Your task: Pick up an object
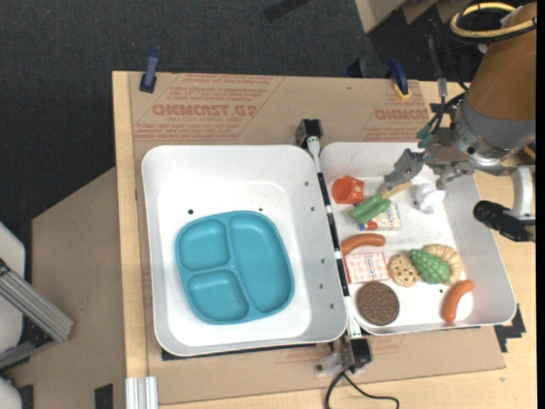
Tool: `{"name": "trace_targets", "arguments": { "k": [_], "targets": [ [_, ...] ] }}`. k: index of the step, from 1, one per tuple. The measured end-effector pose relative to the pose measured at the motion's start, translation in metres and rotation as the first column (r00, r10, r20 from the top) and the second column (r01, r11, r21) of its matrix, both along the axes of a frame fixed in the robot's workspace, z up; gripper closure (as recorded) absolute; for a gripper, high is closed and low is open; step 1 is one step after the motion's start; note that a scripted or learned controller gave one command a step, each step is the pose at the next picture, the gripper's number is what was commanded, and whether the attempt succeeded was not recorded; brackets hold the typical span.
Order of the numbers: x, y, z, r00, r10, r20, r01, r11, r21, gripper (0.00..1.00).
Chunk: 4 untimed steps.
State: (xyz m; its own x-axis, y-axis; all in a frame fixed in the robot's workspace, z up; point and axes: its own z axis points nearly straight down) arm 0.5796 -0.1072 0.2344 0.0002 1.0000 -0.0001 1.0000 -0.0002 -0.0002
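We see the gripper hovering over the right bin, fingers spread and empty — the approach step. Directly beneath lies a green pickle; next we judge a descent and closing upon it.

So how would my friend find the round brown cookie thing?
Look in the right white bin, along its near edge. The dark brown disc lies there, just below the red-and-white packet. It's the only flat, dark, perfectly round item; the chip cookie beside it is paler.
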Motion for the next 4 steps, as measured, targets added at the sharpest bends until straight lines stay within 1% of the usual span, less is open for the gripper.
{"name": "trace_targets", "arguments": {
  "k": [1, 2, 3, 4],
  "targets": [
    [0.047, -0.002, -0.112, 1.000, 0.003, -0.006, -0.003, 1.000, 0.001, 0.00],
    [0.043, -0.063, -0.118, 1.000, 0.010, 0.003, -0.010, 1.000, 0.007, 0.00],
    [-0.079, -0.033, -0.142, 1.000, -0.003, -0.011, 0.003, 1.000, 0.004, 0.00],
    [-0.024, -0.019, -0.150, 1.000, 0.004, 0.003, -0.004, 1.000, -0.001, 0.00]
  ]
}}
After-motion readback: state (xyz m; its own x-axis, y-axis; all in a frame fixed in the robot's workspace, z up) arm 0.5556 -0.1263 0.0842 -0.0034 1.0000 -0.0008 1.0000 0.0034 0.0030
